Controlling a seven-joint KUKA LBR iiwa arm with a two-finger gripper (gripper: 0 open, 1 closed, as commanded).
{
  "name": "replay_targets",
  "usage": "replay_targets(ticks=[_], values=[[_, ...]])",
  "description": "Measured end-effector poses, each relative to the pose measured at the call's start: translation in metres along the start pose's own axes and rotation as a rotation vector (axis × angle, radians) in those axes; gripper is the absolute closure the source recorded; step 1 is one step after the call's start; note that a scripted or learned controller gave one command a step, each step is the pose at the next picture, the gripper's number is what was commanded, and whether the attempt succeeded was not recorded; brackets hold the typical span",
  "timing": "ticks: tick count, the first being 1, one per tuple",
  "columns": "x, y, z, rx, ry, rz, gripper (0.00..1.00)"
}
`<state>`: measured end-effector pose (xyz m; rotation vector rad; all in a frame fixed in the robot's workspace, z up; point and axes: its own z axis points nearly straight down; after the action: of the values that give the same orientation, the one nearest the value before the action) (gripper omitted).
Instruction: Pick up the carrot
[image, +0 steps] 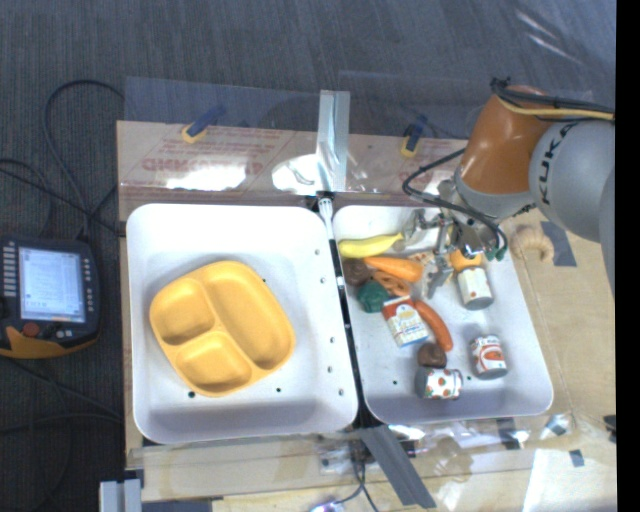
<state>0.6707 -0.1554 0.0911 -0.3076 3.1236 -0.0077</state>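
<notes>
I see the carrot (396, 268) lying in the right bin (525, 345) under the banana (369, 245). My gripper (437, 262) hovers just beside it, ready to descend; its grip I cannot tell.

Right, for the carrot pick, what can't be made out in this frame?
- Camera view: whether the gripper touches the carrot; its metal parts overlap the carrot's right end.
- Banana: its right end is covered by the gripper.
- Labels on the small cans: too small to read.
</notes>
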Motion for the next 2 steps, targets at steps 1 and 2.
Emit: replay_targets(ticks=[1, 2], values=[[0.030, 0.052, 0.000, -0.001, -0.010, 0.009, 0.00], [0.028, 0.052, -0.010, 0.002, -0.015, 0.009, 1.00]])
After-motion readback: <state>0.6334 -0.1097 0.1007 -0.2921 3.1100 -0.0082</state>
